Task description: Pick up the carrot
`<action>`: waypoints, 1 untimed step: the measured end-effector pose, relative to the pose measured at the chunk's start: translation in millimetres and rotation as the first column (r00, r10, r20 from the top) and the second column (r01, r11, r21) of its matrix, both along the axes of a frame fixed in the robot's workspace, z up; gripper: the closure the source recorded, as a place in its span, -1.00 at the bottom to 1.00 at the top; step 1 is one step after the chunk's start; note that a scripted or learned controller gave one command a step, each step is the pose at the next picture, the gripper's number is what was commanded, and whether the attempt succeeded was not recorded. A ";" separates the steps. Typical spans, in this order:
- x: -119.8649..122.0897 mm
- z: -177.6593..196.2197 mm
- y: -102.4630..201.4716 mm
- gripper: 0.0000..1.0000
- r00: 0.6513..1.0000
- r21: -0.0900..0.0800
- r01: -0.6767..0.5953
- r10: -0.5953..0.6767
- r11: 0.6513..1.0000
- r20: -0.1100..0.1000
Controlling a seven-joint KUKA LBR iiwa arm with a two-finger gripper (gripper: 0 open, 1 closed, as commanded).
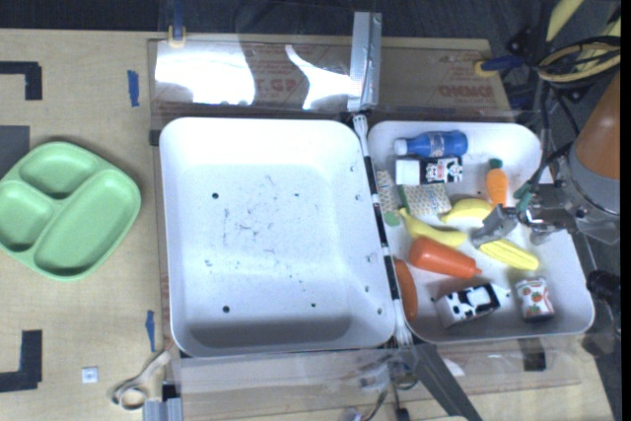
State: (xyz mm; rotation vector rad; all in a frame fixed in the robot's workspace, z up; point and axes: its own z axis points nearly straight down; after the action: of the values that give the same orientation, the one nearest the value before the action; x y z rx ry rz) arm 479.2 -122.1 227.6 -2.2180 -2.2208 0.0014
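A small orange carrot with a green top lies near the back right of the right bin. A larger orange-red tapered piece lies in the middle of that bin, and another orange piece rests against its left wall. My gripper reaches in from the right and hangs low over the yellow banana and the yellow corn. It sits just in front of the small carrot and to the right of the tapered piece.
The right bin also holds a blue bottle, a white carton, a cow-patterned box and a small red-and-white can. The left bin stands beside it. A green divided plate lies at the far left.
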 end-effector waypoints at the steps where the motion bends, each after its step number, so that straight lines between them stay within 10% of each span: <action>1: 39.0 -140.3 -2.2 -1.00 0.997 -0.001 0.078 -0.078 0.997 0.011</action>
State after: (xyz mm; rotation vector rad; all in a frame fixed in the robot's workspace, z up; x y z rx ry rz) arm 518.3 -124.3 87.4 -2.3096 -2.1384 -0.0095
